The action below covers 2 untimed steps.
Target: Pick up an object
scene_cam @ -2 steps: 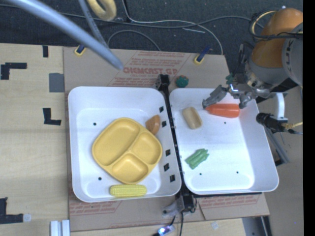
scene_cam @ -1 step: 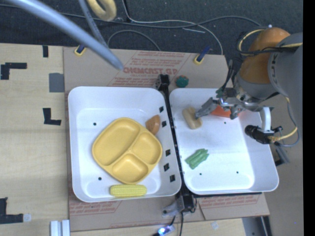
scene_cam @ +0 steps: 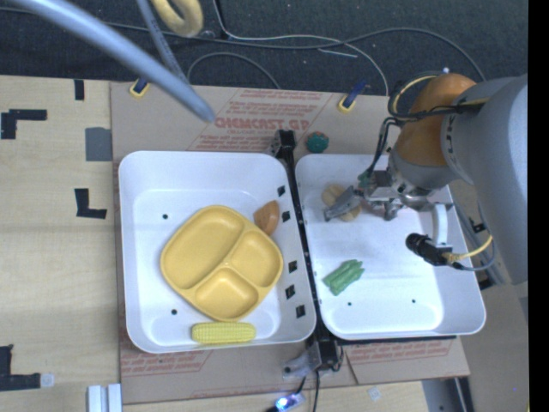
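My gripper (scene_cam: 346, 204) overlaps the tan object (scene_cam: 336, 197), at its 10 o'clock side; I cannot tell whether anything is grasped.

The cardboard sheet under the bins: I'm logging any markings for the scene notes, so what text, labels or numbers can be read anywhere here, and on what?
"CHEMCAST GP", roughly: large red print on the cardboard sheet above the left bin; blurred, so uncertain.
Smaller red lines around it and along the sheet's lower edge: too blurred to read.
No readable text elsewhere.
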### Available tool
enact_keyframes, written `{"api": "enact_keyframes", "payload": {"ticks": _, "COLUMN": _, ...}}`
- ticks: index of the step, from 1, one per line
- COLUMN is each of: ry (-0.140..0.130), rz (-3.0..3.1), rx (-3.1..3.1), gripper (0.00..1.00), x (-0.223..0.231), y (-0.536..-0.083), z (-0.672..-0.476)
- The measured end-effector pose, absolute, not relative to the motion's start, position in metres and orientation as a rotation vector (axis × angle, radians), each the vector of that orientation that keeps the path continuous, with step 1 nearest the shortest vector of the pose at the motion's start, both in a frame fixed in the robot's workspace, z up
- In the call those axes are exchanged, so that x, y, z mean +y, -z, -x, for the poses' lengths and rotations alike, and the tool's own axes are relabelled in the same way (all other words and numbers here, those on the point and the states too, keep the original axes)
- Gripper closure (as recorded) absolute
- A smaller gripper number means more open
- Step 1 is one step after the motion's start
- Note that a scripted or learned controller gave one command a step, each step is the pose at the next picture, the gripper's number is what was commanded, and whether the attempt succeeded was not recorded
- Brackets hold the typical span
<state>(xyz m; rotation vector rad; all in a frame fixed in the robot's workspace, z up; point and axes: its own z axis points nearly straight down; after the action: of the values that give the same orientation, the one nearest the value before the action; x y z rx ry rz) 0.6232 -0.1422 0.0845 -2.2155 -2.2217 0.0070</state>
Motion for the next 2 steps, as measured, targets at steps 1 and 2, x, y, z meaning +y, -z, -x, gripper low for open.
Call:
{"api": "enact_keyframes", "payload": {"ticks": 1, "ry": -0.004, "rz": 2.217, "rx": -2.223, "gripper": 1.0, "x": -0.142, "y": -0.098, "z": -0.624}}
{"api": "enact_keyframes", "payload": {"ticks": 2, "ry": 0.0, "rz": 2.22, "rx": -2.223, "gripper": 1.0, "x": -0.138, "y": -0.141, "z": -0.629}}
